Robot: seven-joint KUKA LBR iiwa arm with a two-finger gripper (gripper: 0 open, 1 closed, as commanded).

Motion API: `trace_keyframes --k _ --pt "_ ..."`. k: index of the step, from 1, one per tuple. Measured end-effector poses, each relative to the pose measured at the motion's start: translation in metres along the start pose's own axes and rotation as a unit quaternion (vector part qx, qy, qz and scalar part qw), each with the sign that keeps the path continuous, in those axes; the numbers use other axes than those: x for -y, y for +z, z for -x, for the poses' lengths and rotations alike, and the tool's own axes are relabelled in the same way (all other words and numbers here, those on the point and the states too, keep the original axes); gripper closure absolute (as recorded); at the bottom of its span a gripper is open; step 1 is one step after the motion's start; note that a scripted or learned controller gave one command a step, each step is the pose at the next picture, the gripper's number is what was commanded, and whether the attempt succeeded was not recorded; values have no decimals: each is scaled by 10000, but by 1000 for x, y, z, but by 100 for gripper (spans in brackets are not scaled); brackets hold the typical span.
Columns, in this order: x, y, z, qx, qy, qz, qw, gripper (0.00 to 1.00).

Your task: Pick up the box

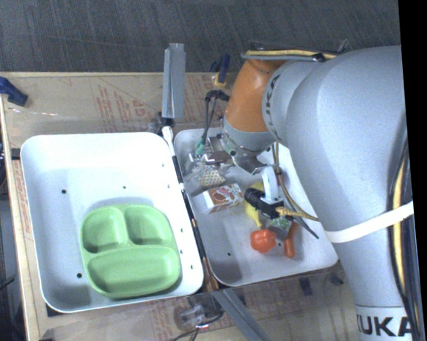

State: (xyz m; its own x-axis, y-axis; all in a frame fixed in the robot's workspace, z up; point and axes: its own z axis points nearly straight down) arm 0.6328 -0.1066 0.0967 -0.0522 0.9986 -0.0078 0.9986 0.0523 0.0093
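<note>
The box [224,196], small with a red and white print, lies flat in the right bin [236,271], near its left wall. My gripper [204,168] hangs low over the bin's far left corner, just above and left of the box. It looks close to the box's far edge, and I cannot make out whether they touch. The grey arm with its orange band [248,97] covers the bin's right side.
A red tomato [262,240], an orange carrot [289,248] and a yellow piece [254,214] lie near the front right of the box. The left bin [44,165] holds a green divided plate [130,250]. A metal bar [172,81] stands behind the bins.
</note>
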Motion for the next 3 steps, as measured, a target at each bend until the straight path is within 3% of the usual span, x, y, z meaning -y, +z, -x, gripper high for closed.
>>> trace_keyframes --k 1,2,3 --pt "-1 -11 -2 -18 -16 11 10000 100" --pt "-5 -232 -51 -44 -835 -37 9965 100" --pt "7 -152 -27 -52 -2447 -50 9696 100"
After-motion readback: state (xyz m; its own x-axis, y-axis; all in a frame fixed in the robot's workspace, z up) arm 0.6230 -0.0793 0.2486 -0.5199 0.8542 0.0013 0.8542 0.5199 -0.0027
